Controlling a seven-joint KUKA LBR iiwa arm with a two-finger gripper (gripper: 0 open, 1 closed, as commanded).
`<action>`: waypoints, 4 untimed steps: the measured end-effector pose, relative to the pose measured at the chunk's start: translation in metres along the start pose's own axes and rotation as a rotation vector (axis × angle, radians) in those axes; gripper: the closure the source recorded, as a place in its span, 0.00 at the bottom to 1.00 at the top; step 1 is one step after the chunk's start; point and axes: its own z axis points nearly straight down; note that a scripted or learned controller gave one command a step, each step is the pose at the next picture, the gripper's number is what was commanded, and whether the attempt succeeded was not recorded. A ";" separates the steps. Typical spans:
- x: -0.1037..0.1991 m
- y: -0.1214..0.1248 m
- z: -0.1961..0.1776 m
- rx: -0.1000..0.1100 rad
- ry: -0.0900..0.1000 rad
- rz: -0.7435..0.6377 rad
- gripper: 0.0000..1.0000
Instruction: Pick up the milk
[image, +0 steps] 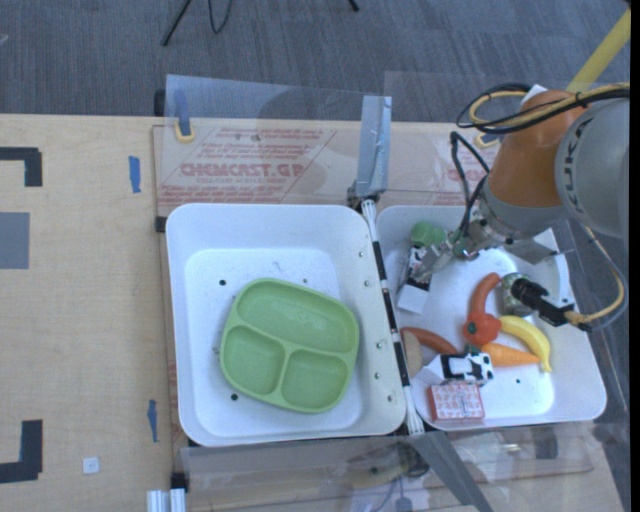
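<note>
The milk (468, 366) looks like a small white carton with black cow spots. It lies on its side near the front of the right bin (580, 395), between an orange sausage-shaped piece (430, 340) and a carrot (510, 353). My gripper (437, 258) hangs low over the back left part of that bin, well behind the milk. It is right beside a small white box with dark marks (413, 285) and a green toy (427, 235). Nothing can be seen held in it.
A red pepper (482, 312) and a banana (530, 338) lie right of the gripper. A red-patterned packet (457, 402) sits at the bin's front. The left bin (190, 250) holds a green divided plate (290, 345). A cable runs off the wrist (545, 305).
</note>
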 end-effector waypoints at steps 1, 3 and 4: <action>0.015 -0.056 -0.004 -0.024 -0.020 -0.298 0.00; 0.097 -0.068 -0.083 0.015 0.019 -0.399 1.00; 0.142 -0.070 -0.108 0.020 0.020 -0.314 1.00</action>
